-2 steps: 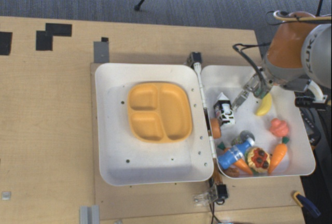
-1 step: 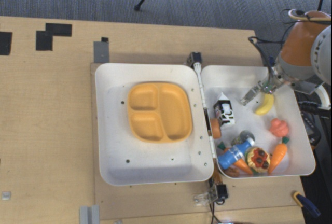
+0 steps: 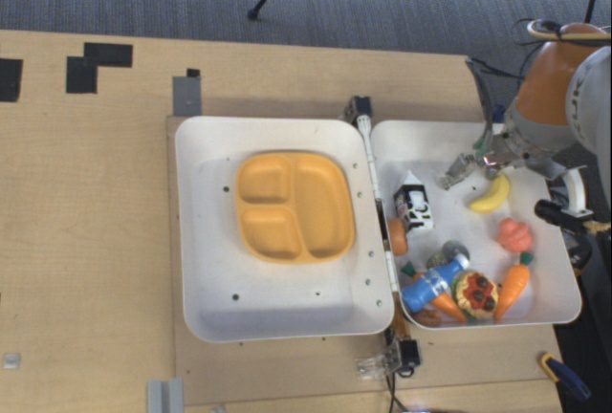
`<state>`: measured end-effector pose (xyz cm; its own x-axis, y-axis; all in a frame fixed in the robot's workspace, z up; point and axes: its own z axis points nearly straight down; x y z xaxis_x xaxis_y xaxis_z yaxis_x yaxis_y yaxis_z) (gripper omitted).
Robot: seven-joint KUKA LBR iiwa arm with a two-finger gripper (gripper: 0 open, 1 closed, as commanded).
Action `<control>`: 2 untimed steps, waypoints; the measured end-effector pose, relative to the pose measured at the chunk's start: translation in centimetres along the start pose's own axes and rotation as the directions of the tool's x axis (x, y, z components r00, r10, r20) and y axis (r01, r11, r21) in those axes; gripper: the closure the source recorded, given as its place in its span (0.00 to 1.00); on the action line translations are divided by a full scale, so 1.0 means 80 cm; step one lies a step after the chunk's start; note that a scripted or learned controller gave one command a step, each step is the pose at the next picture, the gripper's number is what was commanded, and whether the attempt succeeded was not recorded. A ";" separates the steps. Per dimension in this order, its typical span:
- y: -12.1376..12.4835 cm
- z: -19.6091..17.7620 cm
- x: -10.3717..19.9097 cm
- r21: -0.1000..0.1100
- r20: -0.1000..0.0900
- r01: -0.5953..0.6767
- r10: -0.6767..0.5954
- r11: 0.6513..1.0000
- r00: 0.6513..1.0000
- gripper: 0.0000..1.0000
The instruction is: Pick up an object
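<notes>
An orange divided plate (image 3: 292,206) lies in the left bin (image 3: 206,239). The gripper (image 3: 470,164) hangs over the right bin (image 3: 559,301), just beside a banana (image 3: 490,195), above toys clustered lower down.

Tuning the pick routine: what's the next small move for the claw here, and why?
Probably a short shift toward the banana and then down. The claw hovers in the right bin just up-left of the banana with nothing visible between its fingers, and the banana lies apart from the crowded toys near the carrot, so it looks the easiest pick.

Two white bins (image 3: 191,239) (image 3: 564,301); one yellow divided plate (image 3: 292,206); one banana (image 3: 490,195); two carrots (image 3: 513,288) (image 3: 446,306); one blue bottle (image 3: 430,283); one black-and-white carton (image 3: 413,206).
</notes>
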<state>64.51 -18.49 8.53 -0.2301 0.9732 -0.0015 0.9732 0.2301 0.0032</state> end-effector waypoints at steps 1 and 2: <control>-0.040 -0.001 -0.015 -0.003 -0.002 0.340 -0.340 0.940 0.940 0.00; 0.010 -0.060 -0.020 -0.003 0.003 0.286 -0.286 0.958 0.958 0.00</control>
<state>65.62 -19.87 13.33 -0.4985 0.8669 -0.0051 0.8669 0.4985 0.0056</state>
